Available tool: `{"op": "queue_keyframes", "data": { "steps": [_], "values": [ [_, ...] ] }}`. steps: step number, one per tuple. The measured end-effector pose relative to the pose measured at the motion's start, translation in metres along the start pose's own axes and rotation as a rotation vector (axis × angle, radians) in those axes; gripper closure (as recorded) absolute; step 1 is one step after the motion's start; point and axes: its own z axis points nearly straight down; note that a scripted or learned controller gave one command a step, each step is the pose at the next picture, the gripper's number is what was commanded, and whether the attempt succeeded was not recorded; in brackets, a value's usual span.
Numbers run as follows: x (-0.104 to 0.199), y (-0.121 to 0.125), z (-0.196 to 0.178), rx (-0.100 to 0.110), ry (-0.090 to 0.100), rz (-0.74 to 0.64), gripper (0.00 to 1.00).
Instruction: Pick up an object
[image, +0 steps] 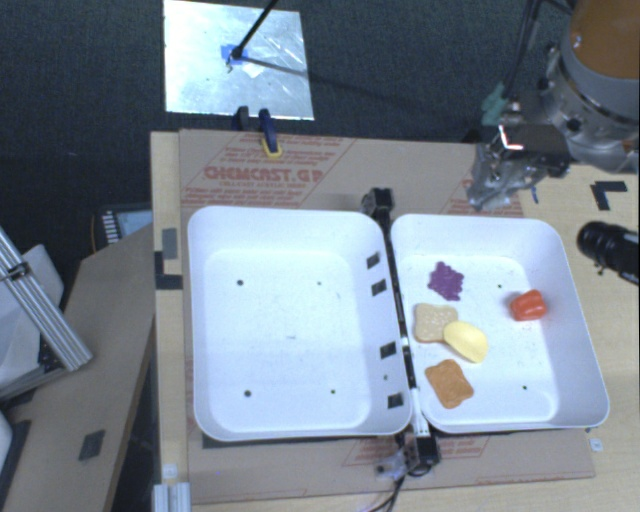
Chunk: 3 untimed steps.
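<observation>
While the claw (497, 185) hangs above the right bin's (560, 400) far rim, its state untellable, the orange-red piece (528, 305) lies alone near the right wall; probably light, hard, slick plastic, best pinched across its middle.

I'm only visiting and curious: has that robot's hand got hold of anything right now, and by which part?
Nothing is held. The hand hangs above the far rim of the right bin, with no object between its fingers. The toy pieces lie in that bin.

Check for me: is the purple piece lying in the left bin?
No, the purple piece lies in the right bin, near its back wall.
</observation>
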Motion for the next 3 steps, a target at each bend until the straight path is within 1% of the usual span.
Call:
{"op": "queue_keyframes", "data": {
  "steps": [1,2,3],
  "values": [
    [-0.051,-0.015,0.23,0.031,-0.002,-0.008,1.0],
    [-0.042,-0.01,0.106,0.002,0.002,-0.018,1.0],
    [0.025,-0.01,0.019,0.005,0.004,-0.023,1.0]
  ]
}}
